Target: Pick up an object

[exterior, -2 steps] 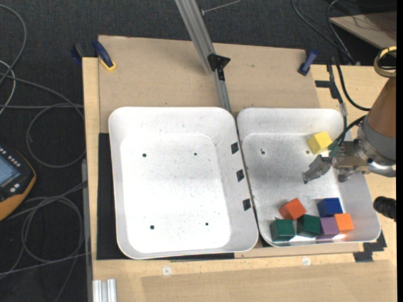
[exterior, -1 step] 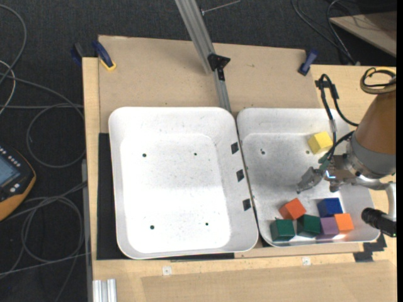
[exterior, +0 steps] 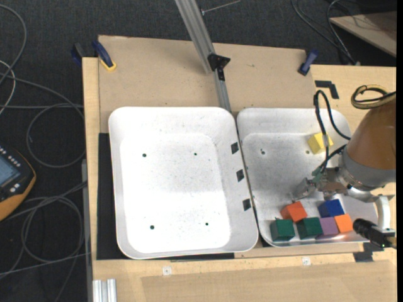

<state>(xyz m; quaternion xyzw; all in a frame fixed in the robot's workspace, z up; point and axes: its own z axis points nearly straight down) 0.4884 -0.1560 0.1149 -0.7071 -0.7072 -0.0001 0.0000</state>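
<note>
Right bin [exterior: 271, 131]: gripper [exterior: 310, 187] apparently above blocks [exterior: 312, 222].

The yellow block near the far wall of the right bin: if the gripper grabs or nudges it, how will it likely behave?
The yellow block looks flat-faced and boxy, so it should slide rather than roll. It seems small and rigid, probably light and easy to knock aside. It lies apart from the cluster of blocks, so a push likely disturbs nothing else.

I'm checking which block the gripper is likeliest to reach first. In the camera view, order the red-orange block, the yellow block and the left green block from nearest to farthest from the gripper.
From the gripper:
1. Red-orange block, just below it in the right bin.
2. Yellow block, above it near the bin's far right.
3. Left green block, at the bin's near edge.
Two and three are nearly equal.
</note>
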